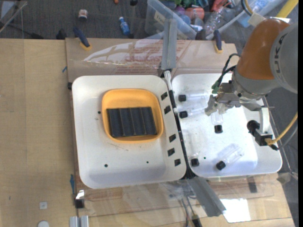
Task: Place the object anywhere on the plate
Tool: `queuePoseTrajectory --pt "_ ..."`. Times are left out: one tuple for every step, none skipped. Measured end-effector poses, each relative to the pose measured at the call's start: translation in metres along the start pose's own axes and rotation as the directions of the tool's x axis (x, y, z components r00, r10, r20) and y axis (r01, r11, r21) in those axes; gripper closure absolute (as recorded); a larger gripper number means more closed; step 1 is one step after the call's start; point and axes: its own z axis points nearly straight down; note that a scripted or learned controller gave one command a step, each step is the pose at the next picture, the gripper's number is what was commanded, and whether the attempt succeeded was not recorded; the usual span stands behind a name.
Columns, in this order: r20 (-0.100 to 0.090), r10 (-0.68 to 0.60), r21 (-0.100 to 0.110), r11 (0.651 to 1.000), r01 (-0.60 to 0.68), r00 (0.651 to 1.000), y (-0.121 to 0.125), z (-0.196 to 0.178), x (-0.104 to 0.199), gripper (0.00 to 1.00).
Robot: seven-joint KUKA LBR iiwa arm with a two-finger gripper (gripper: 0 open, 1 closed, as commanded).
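An orange plate (110, 100) with rounded corners sits in the left bin (90, 155). A dark grey ribbed rectangular object (131, 122) lies flat on the plate and covers most of its middle. My gripper (216, 109) hangs over the upper middle of the right bin (265, 162), well to the right of the plate and apart from the ribbed object. I see nothing held under it. A clear plastic piece (230, 153) lies in the right bin's lower part, below the gripper.
A grey divider (173, 122) with black clips runs between the bins. Small black knobs (182, 113) dot the right bin floor. A clear tub of coloured toys (199, 4) stands behind the bench. The arm's orange band (260, 46) looms over the right bin's back.
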Motion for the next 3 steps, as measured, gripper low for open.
queuePoseTrajectory --pt "0.0 -0.22 -0.002 0.975 0.22 0.975 0.047 0.0 0.023 1.0" --pt "-0.002 -0.336 0.001 0.942 0.336 0.942 0.047 -0.001 0.05 1.0" --pt "-0.001 -0.336 0.001 0.942 0.336 0.942 0.047 -0.001 0.05 0.0"
